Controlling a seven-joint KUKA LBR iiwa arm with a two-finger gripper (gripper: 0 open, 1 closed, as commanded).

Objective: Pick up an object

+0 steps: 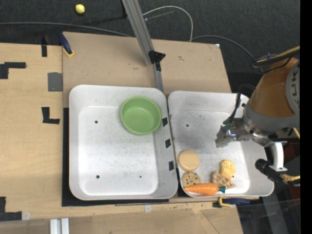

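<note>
Arm [273,101] – grey with orange band, reaching in from the right | gripper [225,139] low over right bin [204,106], grip state cannot tell | nearby below: tan round [188,160], yellow piece [226,168], cookie [190,178], carrot [204,189] | left bin [87,145] – green bowl [141,115]

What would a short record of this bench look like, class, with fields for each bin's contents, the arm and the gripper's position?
left bin: green bowl, upright, near the far right corner
right bin: round tan biscuit, dotted cookie, carrot, yellow corn-like piece, all clustered at the near edge
arm: grey with orange band, reaching in from the right
gripper: over the right bin, above bare floor, apart from the food cluster
gripper fingers: cannot tell
outside bins: small yellow ball on the dark floor
</note>
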